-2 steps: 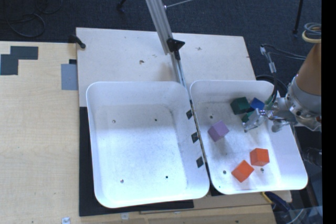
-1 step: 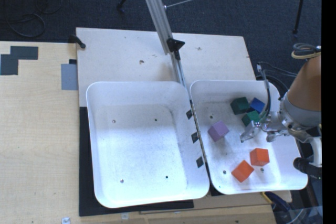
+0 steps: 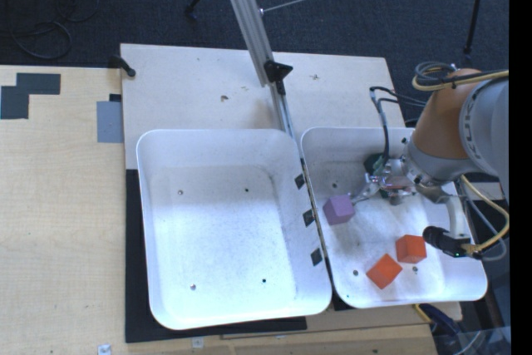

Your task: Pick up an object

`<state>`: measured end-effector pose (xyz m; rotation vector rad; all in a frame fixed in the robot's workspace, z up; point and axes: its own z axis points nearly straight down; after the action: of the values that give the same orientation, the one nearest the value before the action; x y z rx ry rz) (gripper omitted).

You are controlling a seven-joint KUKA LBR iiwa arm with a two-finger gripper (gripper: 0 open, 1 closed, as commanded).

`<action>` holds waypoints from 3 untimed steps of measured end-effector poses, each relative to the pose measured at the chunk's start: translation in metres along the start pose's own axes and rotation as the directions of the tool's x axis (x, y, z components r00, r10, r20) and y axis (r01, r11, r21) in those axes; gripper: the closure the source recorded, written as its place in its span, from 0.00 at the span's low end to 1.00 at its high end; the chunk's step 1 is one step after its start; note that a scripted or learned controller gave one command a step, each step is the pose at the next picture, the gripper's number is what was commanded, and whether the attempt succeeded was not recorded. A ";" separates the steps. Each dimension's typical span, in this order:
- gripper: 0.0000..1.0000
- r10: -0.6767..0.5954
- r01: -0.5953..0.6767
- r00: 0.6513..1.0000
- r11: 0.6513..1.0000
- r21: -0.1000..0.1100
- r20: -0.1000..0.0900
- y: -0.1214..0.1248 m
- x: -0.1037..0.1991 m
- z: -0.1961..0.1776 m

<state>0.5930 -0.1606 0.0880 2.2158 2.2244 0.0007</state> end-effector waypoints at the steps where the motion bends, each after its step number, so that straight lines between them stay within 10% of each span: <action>1: 0.00 0.007 -0.007 1.000 1.000 0.009 0.000 0.043 0.015 -0.002; 2: 0.00 0.017 -0.016 1.000 0.998 0.060 -0.004 0.066 0.024 -0.003; 3: 0.00 0.019 -0.020 1.000 0.999 0.051 0.007 0.065 0.031 -0.002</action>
<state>0.6583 -0.1293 0.0902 2.2594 2.2241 -0.0637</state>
